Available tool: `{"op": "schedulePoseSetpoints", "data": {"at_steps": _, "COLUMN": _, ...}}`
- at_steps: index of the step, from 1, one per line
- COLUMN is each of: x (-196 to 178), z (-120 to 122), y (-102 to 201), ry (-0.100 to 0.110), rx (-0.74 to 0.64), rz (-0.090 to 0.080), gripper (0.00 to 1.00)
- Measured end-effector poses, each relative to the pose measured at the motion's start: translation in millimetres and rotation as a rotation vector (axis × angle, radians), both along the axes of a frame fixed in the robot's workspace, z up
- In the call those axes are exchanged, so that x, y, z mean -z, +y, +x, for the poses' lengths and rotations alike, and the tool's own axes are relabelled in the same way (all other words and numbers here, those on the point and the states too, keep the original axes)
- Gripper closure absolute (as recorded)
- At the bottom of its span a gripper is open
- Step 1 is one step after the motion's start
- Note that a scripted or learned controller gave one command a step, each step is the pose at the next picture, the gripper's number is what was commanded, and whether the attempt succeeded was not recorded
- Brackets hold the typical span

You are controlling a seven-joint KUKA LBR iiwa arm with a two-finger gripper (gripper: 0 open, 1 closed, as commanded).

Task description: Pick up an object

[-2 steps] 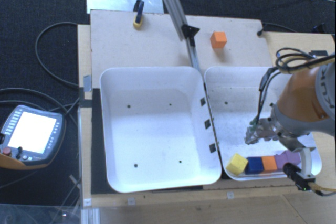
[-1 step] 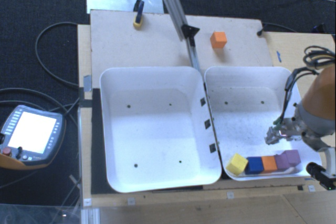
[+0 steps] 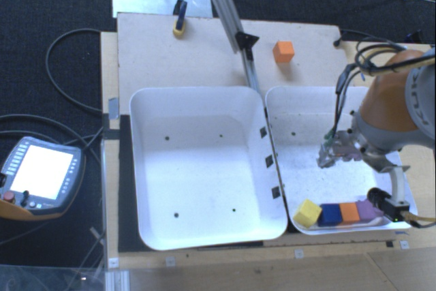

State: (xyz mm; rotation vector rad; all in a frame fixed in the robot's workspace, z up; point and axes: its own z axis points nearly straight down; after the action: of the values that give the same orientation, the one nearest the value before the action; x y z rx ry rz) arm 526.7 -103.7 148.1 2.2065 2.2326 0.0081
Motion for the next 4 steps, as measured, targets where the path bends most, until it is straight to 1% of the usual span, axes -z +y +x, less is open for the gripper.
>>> {"op": "schedulePoseSetpoints", "data": {"at_steps": 1, "x": 0.6, "z": -2.3, "y": -4.2, "ry": 0.004, "rx": 0.006, "rz": -0.002, "gripper": 0.00}}
{"op": "schedulePoseSetpoints", "data": {"at_steps": 2, "x": 60.7, "z": -24.8, "y": 16.1, "ry": 0.009, "rx": 0.008, "rz": 0.000, "gripper": 0.00}}
{"op": "schedulePoseSetpoints", "data": {"at_steps": 3, "x": 58.0, "z": -23.2, "y": 14.5, "ry": 0.004, "rx": 0.010, "rz": -0.002, "gripper": 0.00}}
{"op": "schedulePoseSetpoints", "data": {"at_steps": 4, "x": 58.0, "z": -23.2, "y": 14.6, "ry": 0.004, "rx": 0.010, "rz": -0.002, "gripper": 0.00}}
